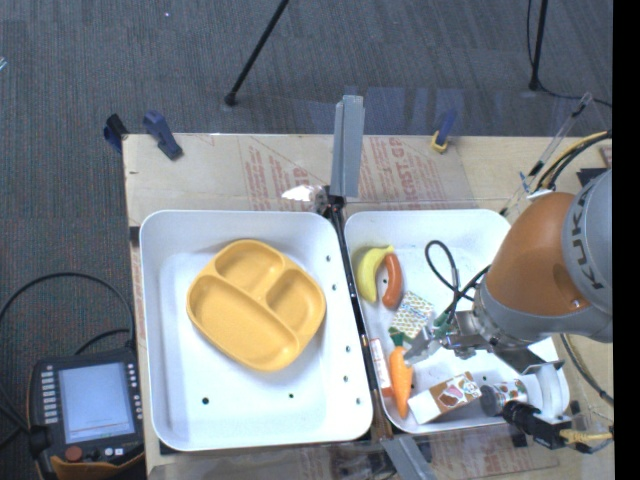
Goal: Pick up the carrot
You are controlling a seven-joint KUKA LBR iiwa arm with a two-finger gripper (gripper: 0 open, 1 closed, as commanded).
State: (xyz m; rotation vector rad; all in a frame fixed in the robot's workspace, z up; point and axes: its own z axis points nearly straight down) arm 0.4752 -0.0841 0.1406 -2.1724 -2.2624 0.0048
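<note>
The carrot (401, 381) is orange with a small green top. It lies lengthwise near the front left corner of the right bin (500, 223), close to that bin's left wall. My gripper (424, 348) reaches in from the right and hangs low, just right of the carrot's upper end. Nothing shows held in it. The arm's orange band (535, 258) and grey wrist cover the right part of the bin.
A yellow banana (371, 271) and a red sausage (392, 280) lie at the back of the right bin. A green-patterned packet (410, 317) sits mid-bin, and a brown carton (452, 395) and a grey-white item (525, 388) at the front. The left bin (170, 408) holds a yellow divided plate (257, 303).
</note>
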